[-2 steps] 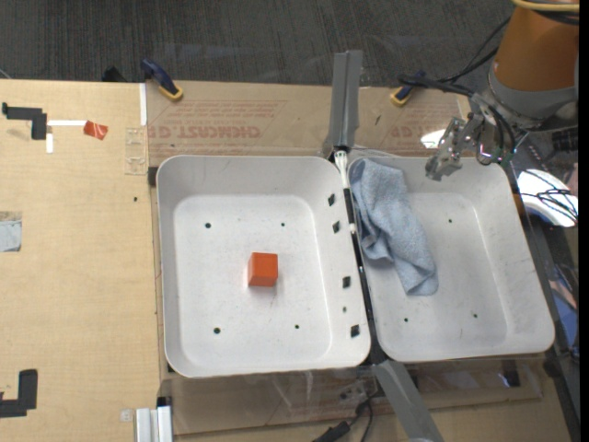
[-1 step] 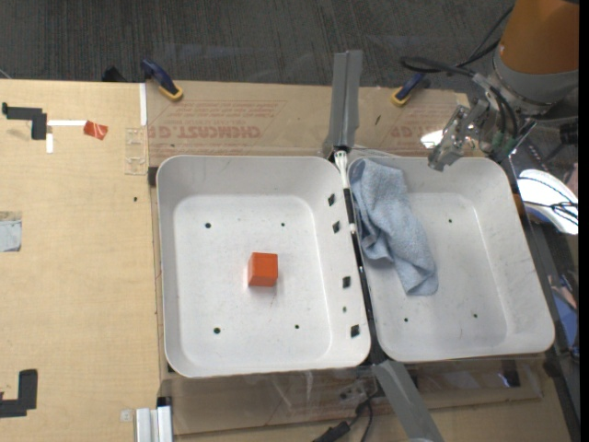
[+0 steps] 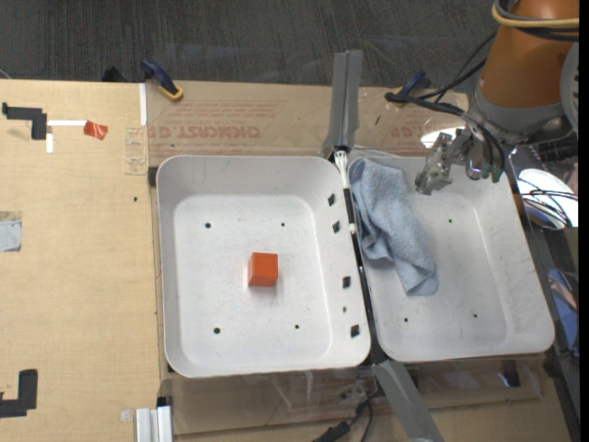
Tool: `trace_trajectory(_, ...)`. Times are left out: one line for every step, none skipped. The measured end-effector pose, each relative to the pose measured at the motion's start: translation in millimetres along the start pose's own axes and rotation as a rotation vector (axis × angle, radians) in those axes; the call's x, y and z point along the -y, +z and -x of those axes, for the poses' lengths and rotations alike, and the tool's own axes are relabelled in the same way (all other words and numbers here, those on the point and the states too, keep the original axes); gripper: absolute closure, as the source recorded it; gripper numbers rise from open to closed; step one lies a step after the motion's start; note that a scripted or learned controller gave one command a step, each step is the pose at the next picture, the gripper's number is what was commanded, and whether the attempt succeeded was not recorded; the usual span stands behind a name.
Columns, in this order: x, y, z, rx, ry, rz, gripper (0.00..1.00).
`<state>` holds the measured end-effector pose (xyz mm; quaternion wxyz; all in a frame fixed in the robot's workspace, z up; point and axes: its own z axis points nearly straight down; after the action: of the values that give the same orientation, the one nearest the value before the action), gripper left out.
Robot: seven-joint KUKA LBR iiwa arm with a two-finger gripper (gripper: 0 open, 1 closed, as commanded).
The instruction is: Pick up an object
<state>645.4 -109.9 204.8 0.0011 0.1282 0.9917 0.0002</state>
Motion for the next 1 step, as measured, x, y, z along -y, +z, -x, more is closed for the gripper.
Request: trace_trajectory(14.9, 42.3, -32.1, 0.000, 0.026, 0.000, 1.00)
